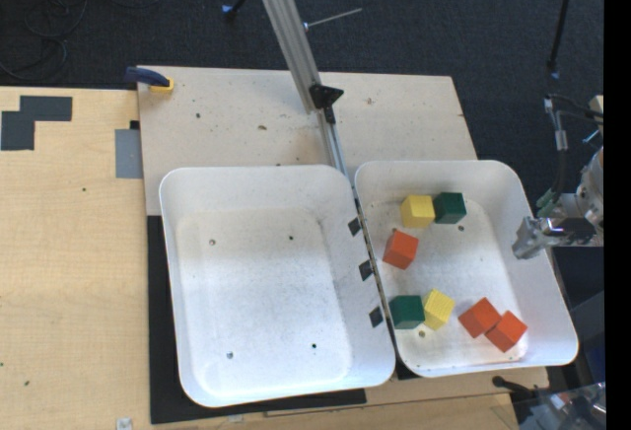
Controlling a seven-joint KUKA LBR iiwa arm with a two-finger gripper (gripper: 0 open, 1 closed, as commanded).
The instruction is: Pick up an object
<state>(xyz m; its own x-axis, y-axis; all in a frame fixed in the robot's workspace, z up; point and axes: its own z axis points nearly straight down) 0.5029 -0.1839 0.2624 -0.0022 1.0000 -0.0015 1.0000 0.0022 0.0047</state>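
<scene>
Camera view: gripper (540,235) poised at right bin's (493,165) outer rim, grip state impossible to tell. Risk of clipping that rim, or jostling the touching red blocks (480,317) toward the tabletop's front right corner without catching either.

The arm enters at the right edge of the camera view, about halfway down the frame, and little of it can be seen. What shows is a pale grey wrist section with darker fittings, lying roughly level and pointing left. At its left end sits the gripper (529,239), a small grey metal piece that angles slightly downward. It appears to hang by itself, with nothing visible between its tips, though at this size and blur the shape of its end is hard to make out.
</scene>
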